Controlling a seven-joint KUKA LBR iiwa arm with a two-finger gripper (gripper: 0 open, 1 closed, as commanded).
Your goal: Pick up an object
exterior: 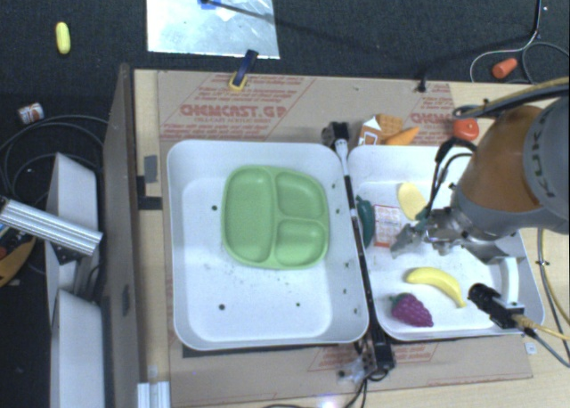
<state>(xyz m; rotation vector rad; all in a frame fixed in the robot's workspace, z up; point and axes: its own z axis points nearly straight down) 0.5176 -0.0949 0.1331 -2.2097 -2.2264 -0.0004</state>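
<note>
Legible text is confined to the brown cardboard sheet (267,103) under the two bins — red block lettering reading "CHEMCAST GP" above the left bin, with a fragment of the same print repeated at the upper right. A small card (386,224) in the right bin bears red and white print — too small to read.

Green divided plate (274,217), yellow banana (435,282), purple grapes (412,309), 2 white bins (198,308), orange-banded grey arm (508,175)

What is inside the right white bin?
The right bin holds a banana, purple grapes, a pale yellow piece and a small packet. The arm covers the rest.
</note>
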